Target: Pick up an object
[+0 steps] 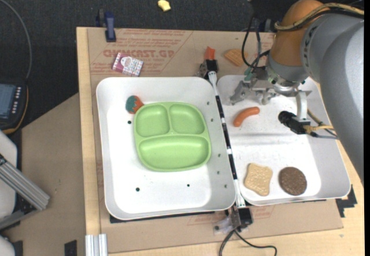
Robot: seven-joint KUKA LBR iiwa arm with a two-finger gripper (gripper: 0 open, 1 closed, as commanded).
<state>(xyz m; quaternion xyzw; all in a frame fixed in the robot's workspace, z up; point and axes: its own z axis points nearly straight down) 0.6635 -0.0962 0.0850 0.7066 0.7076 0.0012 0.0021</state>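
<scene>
Orange sausage (pixel 247 115), slightly curved, lying in right bin (pixel 329 185); pincer (pixel 252 92) just above, released, grasping nothing.

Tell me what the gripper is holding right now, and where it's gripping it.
Nothing is held. The gripper hangs over the right bin, with the orange sausage lying on the bin floor just below it, apart from it.

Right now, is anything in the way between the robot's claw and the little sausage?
Nothing visible. The gripper hangs in the right bin just above the sausage, with bare white floor between them. The cracker and brown cookie lie further off.
</scene>
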